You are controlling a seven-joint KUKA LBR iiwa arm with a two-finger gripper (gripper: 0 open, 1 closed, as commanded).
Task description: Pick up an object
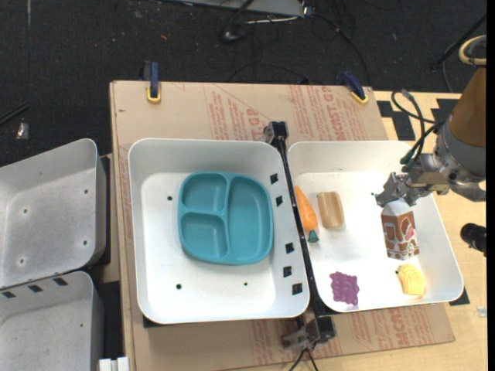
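While I hover in the right white bin, my gripper touches the brown-and-white carton — whether my fingers are open, I cannot tell.

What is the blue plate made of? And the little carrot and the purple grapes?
The blue plate looks like smooth molded plastic: one even teal color, rounded dividers, a soft sheen. The carrot and the purple grapes look like toy food, probably plastic or rubber, judging by their flat, bright colors; which one is hard to tell.

Teal tray, orange carrot, purple grapes, brown-and-white carton, white bins
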